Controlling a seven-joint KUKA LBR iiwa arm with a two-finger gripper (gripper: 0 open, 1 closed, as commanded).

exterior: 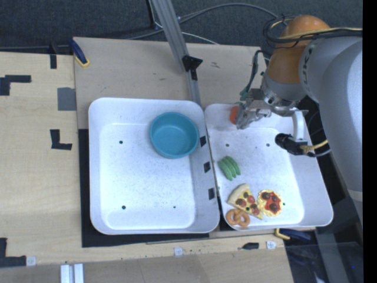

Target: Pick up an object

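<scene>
Red object [234, 114] at end effector [246, 115] (grip state unclear), green toy [229, 167], pizza slices [257, 201] nearer, blue bowl [174, 134] left

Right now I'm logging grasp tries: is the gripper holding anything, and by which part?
Cannot be told: the gripper sits against an orange-red object in the right bin.

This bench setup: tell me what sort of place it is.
Likely a robot grasping test bench in a lab. Two white bins sit side by side, holding toy food like pizza slices and a blue bowl, with the arm's claw reaching in.
</scene>
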